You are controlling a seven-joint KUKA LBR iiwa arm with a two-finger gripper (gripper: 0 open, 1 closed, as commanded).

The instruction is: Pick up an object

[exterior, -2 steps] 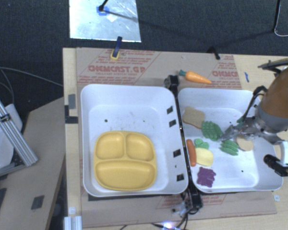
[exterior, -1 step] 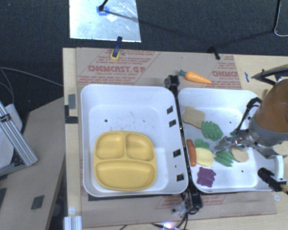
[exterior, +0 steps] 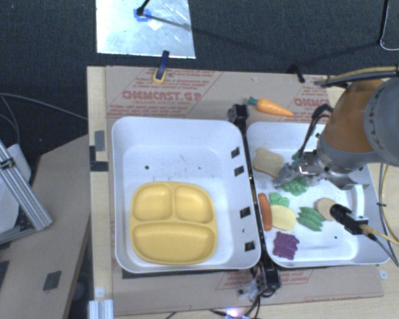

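- Over the right shallow white bin (exterior: 359,251), the hand (exterior: 289,175) hangs just above a bumpy green toy (exterior: 294,187).
- Its grip: cannot tell.

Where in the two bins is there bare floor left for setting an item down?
Left bin: bare floor above the yellow tray. Right bin: a bare patch right of the purple grapes. The gripper and toy foods crowd its middle, around the bread and corn.

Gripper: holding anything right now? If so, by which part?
Cannot be told. The gripper sits low in the right bin, right at a green toy beside a tan piece; no grasp is visible.
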